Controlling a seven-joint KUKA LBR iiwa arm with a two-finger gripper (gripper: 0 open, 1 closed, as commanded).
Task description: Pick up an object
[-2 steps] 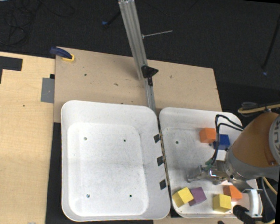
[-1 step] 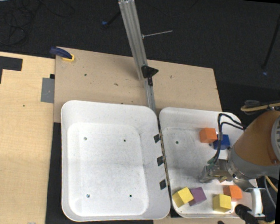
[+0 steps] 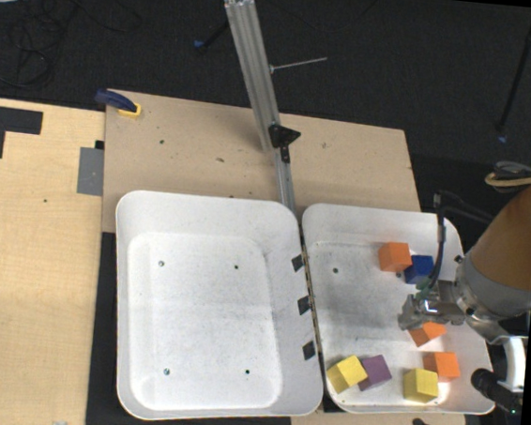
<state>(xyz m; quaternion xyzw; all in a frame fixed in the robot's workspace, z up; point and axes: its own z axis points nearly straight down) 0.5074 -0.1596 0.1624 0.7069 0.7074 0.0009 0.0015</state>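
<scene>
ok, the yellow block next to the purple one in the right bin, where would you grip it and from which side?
Probably from straight above, closing the fingers on the two free side faces of the yellow block. Its right face touches the purple block, and it sits near the right bin's lower-left rim, so a side approach looks cramped. It lies turned against the bin edges, so rotate the gripper to match.

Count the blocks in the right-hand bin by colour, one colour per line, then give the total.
Orange blocks: 3
Yellow blocks: 2
Blue block: 1
Purple block: 1
Total: 7 blocks
</scene>
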